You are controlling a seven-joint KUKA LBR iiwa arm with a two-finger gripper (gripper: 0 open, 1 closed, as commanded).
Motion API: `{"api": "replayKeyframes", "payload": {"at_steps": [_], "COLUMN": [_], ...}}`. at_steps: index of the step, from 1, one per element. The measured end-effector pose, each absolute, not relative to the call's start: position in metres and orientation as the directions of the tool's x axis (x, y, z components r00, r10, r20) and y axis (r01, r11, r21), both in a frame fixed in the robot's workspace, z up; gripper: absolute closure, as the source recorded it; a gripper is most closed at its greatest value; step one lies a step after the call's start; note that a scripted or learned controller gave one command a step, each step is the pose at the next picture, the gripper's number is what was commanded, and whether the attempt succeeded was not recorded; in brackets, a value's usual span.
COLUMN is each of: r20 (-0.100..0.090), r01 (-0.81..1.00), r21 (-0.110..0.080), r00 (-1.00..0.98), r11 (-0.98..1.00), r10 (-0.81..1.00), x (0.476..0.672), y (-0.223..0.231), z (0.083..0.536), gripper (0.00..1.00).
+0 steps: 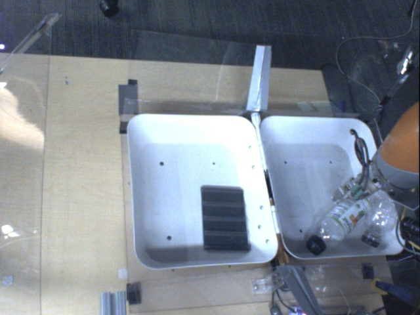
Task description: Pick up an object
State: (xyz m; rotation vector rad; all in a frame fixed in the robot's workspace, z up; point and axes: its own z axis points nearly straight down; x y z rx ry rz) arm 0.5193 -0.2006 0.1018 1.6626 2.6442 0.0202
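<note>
A: Item one, the bench (79, 195). What do you log?

B: Pale wood surface, carrying two shallow white bins side by side. You have the left bin (147, 176) and the right bin (295, 143), their inner walls touching down the middle.

A: Contents of the left bin?

B: One entry: a dark ribbed block (225, 218), rectangular, lying flat near the front wall, right of the bin's centre. It stands well apart from the arm.

A: Contents of the right bin?

B: One clear plastic bottle (344, 216) with a black cap (316, 245), lying on its side at a slant. The cap end points to the front left of the bin; the body runs up and to the right, toward the arm. A label with some green print wraps the middle. A small dark piece (369, 241) lies just beside the bottle's base, near the right front corner.

A: The arm?

B: You see the grey arm (397, 172) with its orange band (401, 140) coming in over the right bin's right side. The pincer (357, 188) sits low at the bottle's upper end, among loose cables.

A: Pincer state?

B: You cannot tell from this view; the tips blur into the clear plastic, so whether it has the bottle is unclear.
</note>
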Motion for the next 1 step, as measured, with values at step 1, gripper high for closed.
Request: {"api": "replayKeyframes", "payload": {"at_steps": [1], "r20": [-0.033], "r01": [0.770], "r21": [0.022], "r00": [-0.637], "r11": [0.638], "r10": [0.770], "x": [0.4990], "y": [-0.1971], "z": [0.0934], "gripper": [1.00]}}
